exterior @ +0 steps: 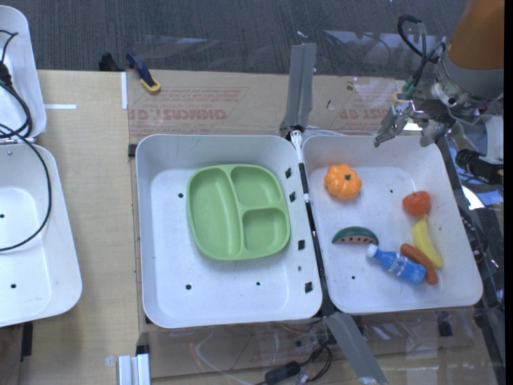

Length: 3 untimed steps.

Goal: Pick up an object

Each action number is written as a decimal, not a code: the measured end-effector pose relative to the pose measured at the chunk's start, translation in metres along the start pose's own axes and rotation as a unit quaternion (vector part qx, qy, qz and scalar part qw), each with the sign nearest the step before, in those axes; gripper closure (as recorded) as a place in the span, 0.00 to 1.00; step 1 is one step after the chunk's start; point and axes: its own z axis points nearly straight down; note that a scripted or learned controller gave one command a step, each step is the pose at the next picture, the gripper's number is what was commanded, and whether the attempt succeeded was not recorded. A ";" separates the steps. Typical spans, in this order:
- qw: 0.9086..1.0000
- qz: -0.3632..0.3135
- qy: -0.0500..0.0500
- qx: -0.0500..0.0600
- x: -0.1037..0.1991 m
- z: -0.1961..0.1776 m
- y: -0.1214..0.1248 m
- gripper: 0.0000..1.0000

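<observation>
Camera view shows our arm at the far right corner of the right bin (pixel 449 167), with the gripper (pixel 410 127) hanging above the far rim of this bin. We see two thin fingers spread apart, and nothing is between them.

We take the pumpkin (pixel 343 182) as our landmark. It sits in the far left part of the right bin, near the wall that divides the two bins. The gripper is to the right of the pumpkin and further back, well apart from it. So the pumpkin lies from the jaws toward the left and toward the front of the bench. It is round, so we think no special turn of the wrist is needed for it.

To the right of the pumpkin, near the right wall, there is the tomato (pixel 416 204); we judge it is about as near to the gripper as the pumpkin. In front of the pumpkin lies the watermelon slice (pixel 355 237). Further to the front and right we see the banana (pixel 427 243), the sausage (pixel 420 262) and the blue bottle (pixel 398 265), touching each other; their long axes run at a slant.

Left of the pumpkin, in the left bin (pixel 160 239), rests the green plate (pixel 238 211) with three compartments.

No thing is picked yet, in our judgement.
</observation>
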 end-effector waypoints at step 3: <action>1.000 0.030 0.000 0.000 -0.043 0.177 -0.130 0.00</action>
